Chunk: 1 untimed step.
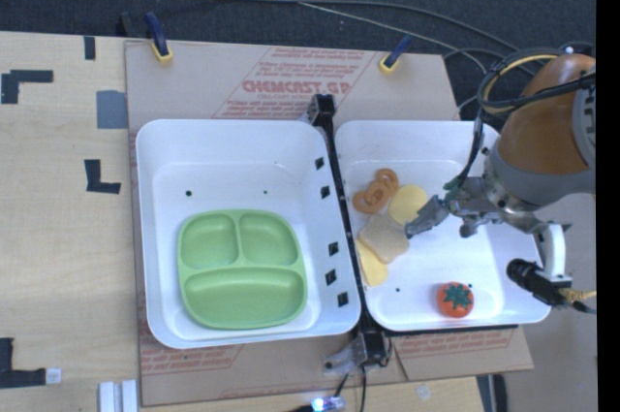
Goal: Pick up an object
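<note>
Holding left bin [155,158]: green three-section plate [241,268], smooth plastic.
Right bin [426,137]: pretzel [375,191], yellow pieces, toast [385,237], round tomato [454,299].
Fingers [423,222]: beside toast; cannot tell how wide.

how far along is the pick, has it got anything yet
Done: the arm is in over the right bin, with the gripper low beside the toast slice and yellow pieces. In hand: nothing visibly between its fingers. Left: grasping and lifting an item; the tomato and pretzel lie untouched.
</note>
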{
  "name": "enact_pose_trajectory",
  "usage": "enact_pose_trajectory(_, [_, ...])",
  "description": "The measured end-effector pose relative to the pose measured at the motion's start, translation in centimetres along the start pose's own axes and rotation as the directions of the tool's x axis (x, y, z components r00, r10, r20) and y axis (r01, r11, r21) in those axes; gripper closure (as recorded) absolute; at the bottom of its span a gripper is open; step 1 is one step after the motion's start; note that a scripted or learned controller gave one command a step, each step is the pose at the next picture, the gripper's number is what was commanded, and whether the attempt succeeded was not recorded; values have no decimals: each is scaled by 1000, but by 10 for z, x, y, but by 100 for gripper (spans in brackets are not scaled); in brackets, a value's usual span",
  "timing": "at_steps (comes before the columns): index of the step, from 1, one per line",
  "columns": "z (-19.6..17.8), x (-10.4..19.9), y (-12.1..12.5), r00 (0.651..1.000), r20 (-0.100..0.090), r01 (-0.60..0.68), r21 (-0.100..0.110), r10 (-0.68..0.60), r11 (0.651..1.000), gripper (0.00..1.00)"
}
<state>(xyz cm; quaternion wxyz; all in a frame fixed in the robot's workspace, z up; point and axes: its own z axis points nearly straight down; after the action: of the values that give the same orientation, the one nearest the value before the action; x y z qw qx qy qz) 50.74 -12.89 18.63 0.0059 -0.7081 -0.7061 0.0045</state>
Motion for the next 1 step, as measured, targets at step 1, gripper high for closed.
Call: enact_pose_trajectory(1, [-6,0,3,1000,2,4,-13,-4,1000,0])
